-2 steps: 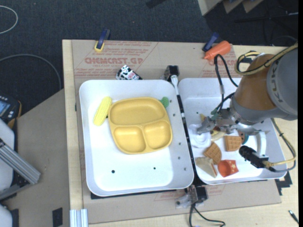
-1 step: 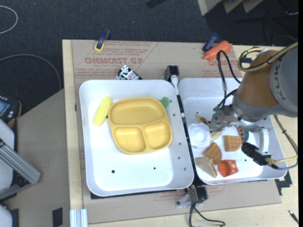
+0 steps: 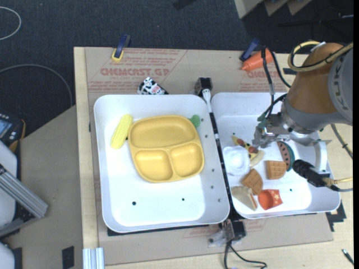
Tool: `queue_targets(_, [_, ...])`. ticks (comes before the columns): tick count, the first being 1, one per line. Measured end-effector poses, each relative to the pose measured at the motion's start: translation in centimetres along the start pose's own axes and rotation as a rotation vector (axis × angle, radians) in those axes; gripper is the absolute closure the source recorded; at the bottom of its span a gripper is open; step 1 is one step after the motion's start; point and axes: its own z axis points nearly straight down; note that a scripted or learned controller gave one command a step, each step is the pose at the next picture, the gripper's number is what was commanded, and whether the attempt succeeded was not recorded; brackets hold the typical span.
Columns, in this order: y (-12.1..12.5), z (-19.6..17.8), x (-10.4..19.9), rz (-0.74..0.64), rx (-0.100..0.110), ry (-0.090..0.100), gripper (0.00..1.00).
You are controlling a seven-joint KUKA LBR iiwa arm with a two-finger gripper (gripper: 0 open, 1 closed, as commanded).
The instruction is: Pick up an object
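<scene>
Two white bins sit side by side on the tabletop (image 3: pixel 84 150). The left bin (image 3: pixel 112 189) carries a yellow divided tray (image 3: pixel 165 147) across its middle, with a toy corn cob (image 3: pixel 121 130) along the tray's left edge, out of reach for now. The arm (image 3: pixel 317 88) hangs over the right bin (image 3: pixel 305 203), where the small toy foods are heaped toward the near left corner: a white cup (image 3: pixel 235 158), a waffle (image 3: pixel 275 169), a red piece (image 3: pixel 270 198). The gripper (image 3: pixel 261 139) is lowered near that bin's left edge just above the heap, probably choosing a piece; whether the fingers are spread or closed cannot be told.
</scene>
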Motion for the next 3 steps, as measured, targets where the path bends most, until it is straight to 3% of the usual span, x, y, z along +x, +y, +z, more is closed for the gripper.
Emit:
queue_targets(1, [0.4,-6.3,0.4,0.000,-0.003,0.000,1.00])
queue_targets(2, [0.5,-7.9,0.4,0.000,0.000,0.000,1.00])
queue_targets(3, [-1.5,-7.2,4.4,-0.002,0.009,0.004,1.00])
